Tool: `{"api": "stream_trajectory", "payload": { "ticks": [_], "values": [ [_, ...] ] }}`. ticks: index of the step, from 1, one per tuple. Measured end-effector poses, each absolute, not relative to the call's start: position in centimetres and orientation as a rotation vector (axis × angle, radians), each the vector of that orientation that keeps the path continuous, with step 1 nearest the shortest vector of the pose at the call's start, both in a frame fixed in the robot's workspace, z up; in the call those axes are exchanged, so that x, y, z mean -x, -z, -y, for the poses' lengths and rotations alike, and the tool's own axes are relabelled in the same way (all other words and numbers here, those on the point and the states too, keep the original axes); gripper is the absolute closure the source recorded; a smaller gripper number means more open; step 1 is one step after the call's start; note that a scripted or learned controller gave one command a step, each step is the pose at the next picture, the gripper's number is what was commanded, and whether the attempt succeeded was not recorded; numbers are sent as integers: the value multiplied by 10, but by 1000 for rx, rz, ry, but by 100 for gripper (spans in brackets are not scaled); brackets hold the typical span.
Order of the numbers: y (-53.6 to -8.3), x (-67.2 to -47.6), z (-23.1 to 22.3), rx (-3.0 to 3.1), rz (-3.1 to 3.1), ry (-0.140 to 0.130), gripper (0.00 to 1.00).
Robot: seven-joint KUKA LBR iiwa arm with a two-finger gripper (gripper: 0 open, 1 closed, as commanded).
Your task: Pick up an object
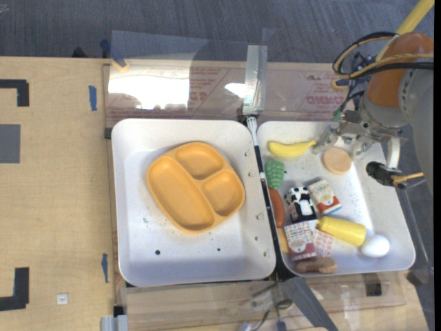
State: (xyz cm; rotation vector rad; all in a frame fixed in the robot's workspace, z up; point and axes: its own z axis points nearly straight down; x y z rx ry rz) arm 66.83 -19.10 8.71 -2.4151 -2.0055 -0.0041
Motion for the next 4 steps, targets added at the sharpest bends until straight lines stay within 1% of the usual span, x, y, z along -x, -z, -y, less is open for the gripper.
{"api": "stream_trajectory", "payload": {
  "ticks": [1,2,3,4],
  "values": [
    [-99,-670,191,2417,2013,4,100],
    [-159,-668,184,2714,1589,5,100],
    [-116,-666,174,2626,1718,-5,100],
    [-202,-669,125,2907,1197,10,100]
  ]
}}
